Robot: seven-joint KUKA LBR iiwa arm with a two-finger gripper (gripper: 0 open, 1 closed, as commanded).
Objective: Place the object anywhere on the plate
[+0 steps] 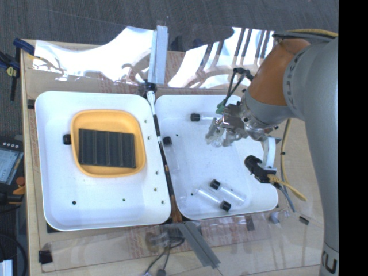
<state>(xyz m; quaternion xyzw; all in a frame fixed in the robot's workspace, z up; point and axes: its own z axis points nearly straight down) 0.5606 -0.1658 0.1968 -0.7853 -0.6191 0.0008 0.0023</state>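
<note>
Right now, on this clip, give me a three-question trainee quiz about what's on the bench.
1. True or false: the yellow plate sits in the left bin.
2. The gripper hangs over which bin? A) left B) right
3. Fill in: the clear black-capped tubes lie near the right bin's ____ edge.

Key: 1 true. 2 B. 3 front, the bottom of the camera view.
</note>
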